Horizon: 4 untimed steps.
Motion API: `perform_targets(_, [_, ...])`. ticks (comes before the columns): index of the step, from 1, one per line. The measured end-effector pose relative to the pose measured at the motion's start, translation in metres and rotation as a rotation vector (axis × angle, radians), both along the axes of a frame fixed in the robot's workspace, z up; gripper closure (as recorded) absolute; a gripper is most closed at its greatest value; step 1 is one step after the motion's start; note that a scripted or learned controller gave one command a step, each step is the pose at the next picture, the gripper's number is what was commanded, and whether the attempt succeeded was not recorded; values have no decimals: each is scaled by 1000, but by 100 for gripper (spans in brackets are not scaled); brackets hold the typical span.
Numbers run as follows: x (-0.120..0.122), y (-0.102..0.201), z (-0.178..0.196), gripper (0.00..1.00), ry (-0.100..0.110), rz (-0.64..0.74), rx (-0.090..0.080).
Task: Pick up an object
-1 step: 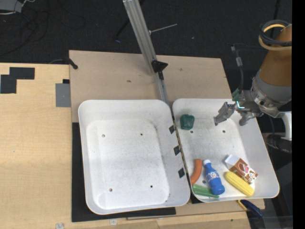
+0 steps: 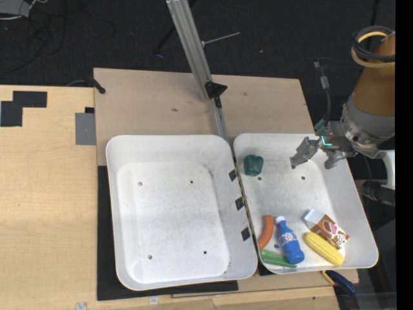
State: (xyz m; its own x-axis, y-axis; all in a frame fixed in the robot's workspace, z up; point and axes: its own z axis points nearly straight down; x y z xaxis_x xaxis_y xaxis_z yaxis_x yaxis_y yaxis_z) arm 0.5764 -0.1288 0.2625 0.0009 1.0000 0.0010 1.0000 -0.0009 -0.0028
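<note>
1. Candidate objects all sit in the right bin (image 2: 361, 212): a green pepper (image 2: 253, 165) alone near its upper left corner; a carrot (image 2: 266, 231), blue bottle (image 2: 288, 240), corn cob (image 2: 323, 248) and small brown carton (image 2: 329, 230) clustered at lower centre-right of the frame.
2. You see the gripper (image 2: 318, 155) at the bin's upper right edge, fingers spread wide, nothing between them.
3. The isolated pepper looks your easiest target; the cluster risks a fouled grasp.
4. The left bin (image 2: 122, 173) lies beside it.

Right bin (image 2: 361, 202) — bottle (image 2: 288, 239) left of, perhaps touching, corn (image 2: 323, 247).
</note>
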Motion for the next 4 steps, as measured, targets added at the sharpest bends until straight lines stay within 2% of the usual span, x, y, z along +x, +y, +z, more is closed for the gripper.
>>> perform_targets(3, [-11,-6,-152,0,5,0,1])
perform_targets(4, [-10,-8,-140,100,2,-7,0])
